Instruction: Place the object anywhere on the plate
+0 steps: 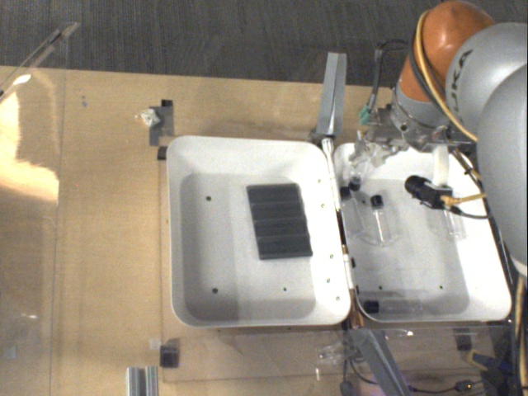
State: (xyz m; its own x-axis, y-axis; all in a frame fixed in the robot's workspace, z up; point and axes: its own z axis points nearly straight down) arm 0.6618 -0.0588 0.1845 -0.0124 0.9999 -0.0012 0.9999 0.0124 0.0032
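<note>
A dark grey ribbed rectangular plate (280, 221) lies flat in the middle of the left bin (190, 246). A small clear vial with a black cap (378, 219) lies in the right bin (462, 295), left of centre. A second clear vial (453, 223) rests further right. My gripper (361, 165) hangs over the far left corner of the right bin, just above and left of the capped vial. The grey arm with its orange band (450, 27) comes in from the upper right. Nothing is visibly held.
A grey upright post (332, 97) stands behind the gap between the bins. A black connector on a yellow cable (425, 190) hangs off the arm over the right bin. A small dark piece (370, 307) sits in that bin's near left corner.
</note>
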